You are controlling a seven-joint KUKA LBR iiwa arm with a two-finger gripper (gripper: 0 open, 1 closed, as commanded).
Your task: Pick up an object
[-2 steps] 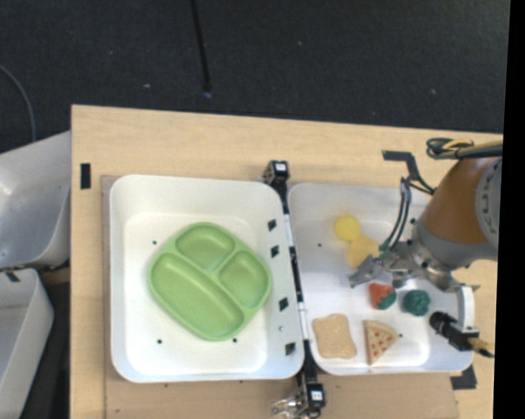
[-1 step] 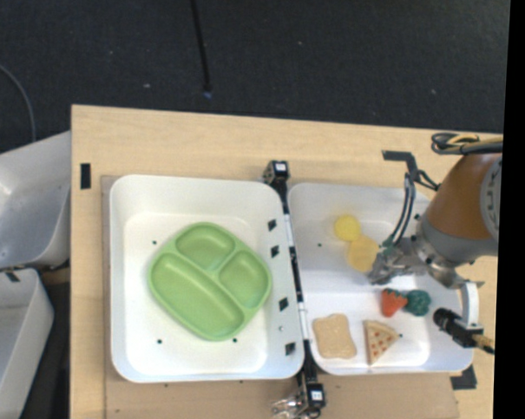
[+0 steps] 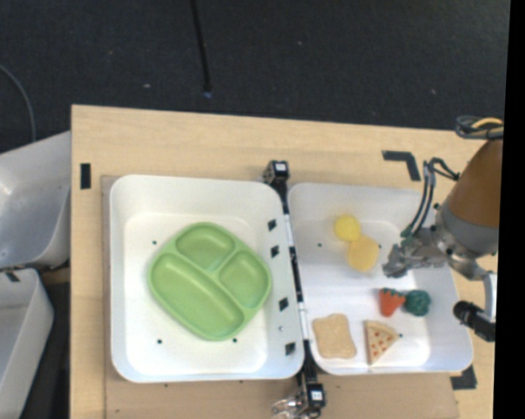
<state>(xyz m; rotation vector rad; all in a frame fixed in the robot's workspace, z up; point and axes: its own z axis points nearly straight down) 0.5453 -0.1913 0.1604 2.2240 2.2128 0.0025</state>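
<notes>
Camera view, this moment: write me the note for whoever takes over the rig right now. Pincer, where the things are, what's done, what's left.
Pincer: low over the right bin, just right of the yellow pieces; whether it is open or shut is unclear, and nothing shows in it.
Right bin: two yellow pieces touching near the middle, a red and green vegetable below the pincer, a slice of bread and a pizza slice along the near edge.
Left bin: a green divided plate.
Done: nothing lifted.
Left: grasp one item and raise it; the yellow pieces look nearest.

Two white bins (image 3: 122,242), one green plate (image 3: 209,280), two yellow pieces (image 3: 363,253), one toast (image 3: 333,336), one pizza slice (image 3: 379,341), one strawberry (image 3: 391,301).
</notes>
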